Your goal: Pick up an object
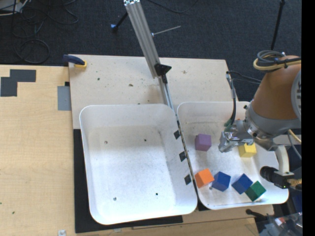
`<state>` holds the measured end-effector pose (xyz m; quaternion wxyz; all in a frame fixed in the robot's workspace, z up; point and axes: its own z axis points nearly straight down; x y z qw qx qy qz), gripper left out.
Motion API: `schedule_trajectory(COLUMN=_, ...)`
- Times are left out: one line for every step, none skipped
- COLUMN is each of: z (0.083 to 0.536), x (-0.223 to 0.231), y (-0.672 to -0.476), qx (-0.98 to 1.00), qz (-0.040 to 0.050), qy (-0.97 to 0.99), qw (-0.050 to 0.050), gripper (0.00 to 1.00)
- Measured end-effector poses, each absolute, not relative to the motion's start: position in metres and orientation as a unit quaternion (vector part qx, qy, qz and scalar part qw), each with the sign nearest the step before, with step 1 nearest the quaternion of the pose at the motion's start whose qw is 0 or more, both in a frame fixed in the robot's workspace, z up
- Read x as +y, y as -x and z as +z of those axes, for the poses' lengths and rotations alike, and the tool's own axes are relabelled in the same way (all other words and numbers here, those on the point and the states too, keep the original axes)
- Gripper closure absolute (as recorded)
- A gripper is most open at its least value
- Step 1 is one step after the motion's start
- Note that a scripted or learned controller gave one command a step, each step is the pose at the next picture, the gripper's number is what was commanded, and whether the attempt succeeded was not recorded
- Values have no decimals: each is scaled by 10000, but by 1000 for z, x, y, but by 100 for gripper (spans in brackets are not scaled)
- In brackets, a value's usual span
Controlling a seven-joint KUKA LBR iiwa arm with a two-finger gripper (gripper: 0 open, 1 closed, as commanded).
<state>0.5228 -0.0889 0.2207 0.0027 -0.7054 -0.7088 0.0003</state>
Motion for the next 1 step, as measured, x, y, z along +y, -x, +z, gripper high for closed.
schedule_trajectory(z=229, x=-49, y=-546, qx=-7085, qz=-3, qy=7057, qw=12, gripper=100)
